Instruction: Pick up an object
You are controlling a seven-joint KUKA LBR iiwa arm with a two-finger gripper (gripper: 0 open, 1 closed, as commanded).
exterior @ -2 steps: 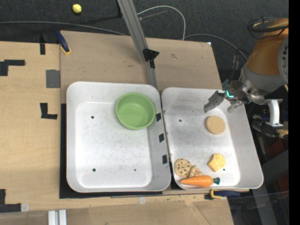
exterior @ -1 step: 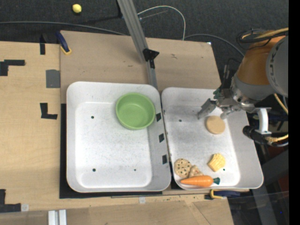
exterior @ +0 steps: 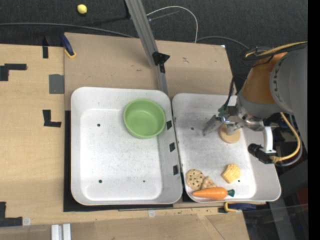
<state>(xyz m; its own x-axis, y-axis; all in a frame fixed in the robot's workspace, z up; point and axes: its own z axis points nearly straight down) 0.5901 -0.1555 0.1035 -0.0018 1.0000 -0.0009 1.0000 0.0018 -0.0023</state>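
Reaching in from the right, the gripper [exterior: 220,125] hangs low in the right bin [exterior: 197,109] just beside a round tan disc [exterior: 231,136]; whether it is released or clenched cannot be told. The disc looks flat and pale brown, partly covered by the wrist. A cookie [exterior: 194,178], carrot [exterior: 213,193] and yellow piece [exterior: 230,173] lie nearer the front, and a green bowl [exterior: 144,118] sits in the left bin [exterior: 90,149].

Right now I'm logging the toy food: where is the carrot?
The carrot lies in the right bin, along its near edge, just below the cookie and the yellow corn piece.
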